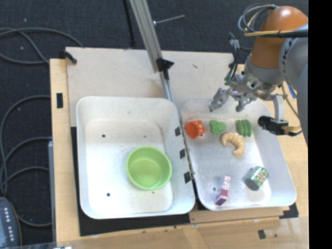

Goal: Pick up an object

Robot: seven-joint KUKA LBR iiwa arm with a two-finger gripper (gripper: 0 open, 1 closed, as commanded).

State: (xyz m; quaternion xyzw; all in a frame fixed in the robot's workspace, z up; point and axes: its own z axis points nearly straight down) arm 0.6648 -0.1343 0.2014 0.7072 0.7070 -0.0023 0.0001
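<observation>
Grey metal gripper hangs open and empty at upper right, above a curved tan croissant arcing down-right in the glossy white bin.

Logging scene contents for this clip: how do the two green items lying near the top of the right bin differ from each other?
The pale green piece is lighter and lumpy in outline; the dark green piece is deeper green, oblong and ridged. The pale one lies next to the orange-red toy; the dark one lies farther right, nearer the bin's right side. Both are small, lie flat in the right bin, and sit just above the tan croissant-shaped piece.
</observation>
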